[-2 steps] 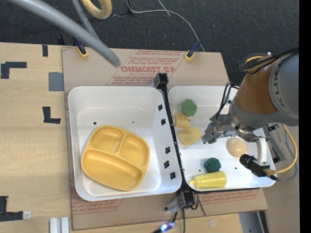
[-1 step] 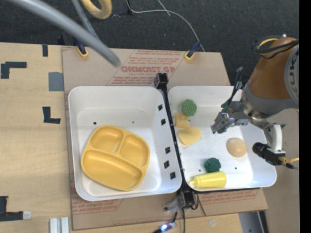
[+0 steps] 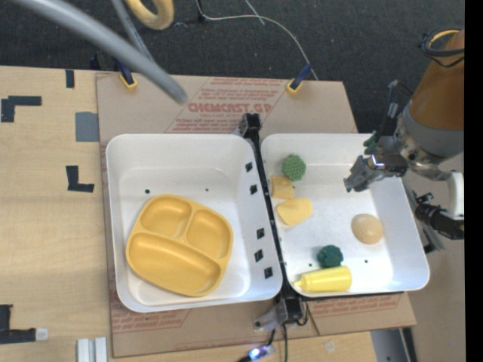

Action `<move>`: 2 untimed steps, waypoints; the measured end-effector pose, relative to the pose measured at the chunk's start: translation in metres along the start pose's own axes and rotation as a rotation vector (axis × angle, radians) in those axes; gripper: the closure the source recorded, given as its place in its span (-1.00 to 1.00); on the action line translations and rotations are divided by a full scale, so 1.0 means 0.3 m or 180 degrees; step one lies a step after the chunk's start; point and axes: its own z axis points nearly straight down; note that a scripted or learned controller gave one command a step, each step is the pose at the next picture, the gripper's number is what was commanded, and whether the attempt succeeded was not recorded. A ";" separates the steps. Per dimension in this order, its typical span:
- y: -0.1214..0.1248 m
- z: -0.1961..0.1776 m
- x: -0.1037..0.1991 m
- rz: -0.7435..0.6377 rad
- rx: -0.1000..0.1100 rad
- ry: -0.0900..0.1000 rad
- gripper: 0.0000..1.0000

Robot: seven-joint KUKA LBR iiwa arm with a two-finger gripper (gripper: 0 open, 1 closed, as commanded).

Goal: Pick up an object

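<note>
The right bin (image 3: 392, 202) holds several small items: a green bumpy ball (image 3: 294, 167), a pale yellow block (image 3: 282, 188), a yellow heart-shaped piece (image 3: 294, 211), a beige egg-shaped piece (image 3: 367, 228), a dark green piece (image 3: 329, 256) and a yellow cylinder (image 3: 326, 280) lying along the near wall. My gripper (image 3: 361, 176) hangs over the right bin's far right part, above and to the right of the beige piece, apart from all the items. I see nothing between its dark tips.
The left bin (image 3: 121, 172) holds a yellow divided plate (image 3: 179, 243). A black divider with clips (image 3: 260, 202) runs between the bins. Grey hoses (image 3: 98, 29) cross the upper left. Both bins sit on a cardboard sheet (image 3: 226, 108).
</note>
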 end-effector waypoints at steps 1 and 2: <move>0.019 0.066 0.157 -0.0013 0.0024 0.0008 1.00; 0.061 0.124 0.332 -0.0017 0.0030 0.0009 1.00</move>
